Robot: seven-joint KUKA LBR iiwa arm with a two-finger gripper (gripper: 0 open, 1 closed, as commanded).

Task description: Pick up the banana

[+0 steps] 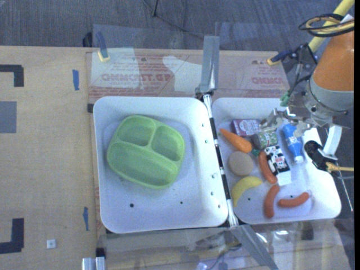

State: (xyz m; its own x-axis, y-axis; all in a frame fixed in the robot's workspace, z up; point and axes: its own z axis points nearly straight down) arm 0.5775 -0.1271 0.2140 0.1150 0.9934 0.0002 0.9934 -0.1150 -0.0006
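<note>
Yellow banana [246,188] (half under potato [241,163])

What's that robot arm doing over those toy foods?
A robot arm reaches in over the right bin, which holds toy food: carrots, sausages, a brownish round piece, small packets and a blue bottle. It is meant to pick up the banana, the yellow piece near the front left of that bin. The arm hangs at the far side of the bin, away from the banana, which lies untouched. The left bin holds a green divided plate.
</note>
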